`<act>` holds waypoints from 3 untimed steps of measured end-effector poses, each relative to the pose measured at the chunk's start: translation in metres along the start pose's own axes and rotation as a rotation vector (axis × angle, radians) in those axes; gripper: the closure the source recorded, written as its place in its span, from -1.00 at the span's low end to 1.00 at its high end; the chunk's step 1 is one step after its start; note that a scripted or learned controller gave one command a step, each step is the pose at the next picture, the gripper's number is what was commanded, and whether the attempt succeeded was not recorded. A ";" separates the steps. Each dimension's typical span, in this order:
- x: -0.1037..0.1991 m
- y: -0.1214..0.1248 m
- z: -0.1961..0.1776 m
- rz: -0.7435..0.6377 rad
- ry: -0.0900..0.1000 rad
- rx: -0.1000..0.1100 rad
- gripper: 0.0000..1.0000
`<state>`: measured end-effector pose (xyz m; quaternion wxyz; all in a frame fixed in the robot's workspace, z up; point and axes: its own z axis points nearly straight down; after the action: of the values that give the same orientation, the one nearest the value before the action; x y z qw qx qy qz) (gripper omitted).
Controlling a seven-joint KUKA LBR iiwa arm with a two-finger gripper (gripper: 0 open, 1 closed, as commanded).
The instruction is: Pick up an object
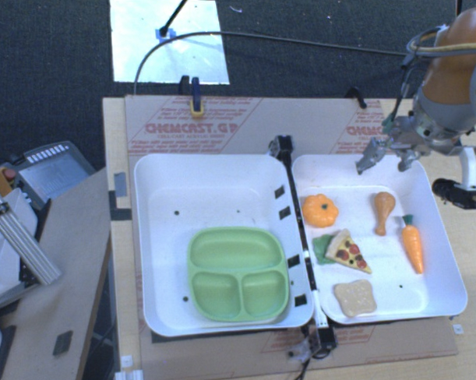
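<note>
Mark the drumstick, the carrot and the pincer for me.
drumstick (383, 211), camera view, on its tan body in the right bin.
carrot (413, 248), camera view, on its orange shaft.
pincer (387, 158), camera view, midway between its two spread fingertips.

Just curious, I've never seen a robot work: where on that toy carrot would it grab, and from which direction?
Probably the carrot at its thick orange middle, from straight above, the hand closing across its width. It lies flat, lengthwise, with free floor on both sides.
</note>
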<state>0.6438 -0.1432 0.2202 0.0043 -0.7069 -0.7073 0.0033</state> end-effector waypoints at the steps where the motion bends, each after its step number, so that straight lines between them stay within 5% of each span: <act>1: 0.000 0.002 -0.008 -0.002 -0.002 -0.012 -1.00; 3: -0.010 0.013 0.105 -0.001 -0.003 -0.013 -1.00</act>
<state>0.6559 -0.1533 0.1150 -0.0014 -0.7066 -0.7076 -0.0003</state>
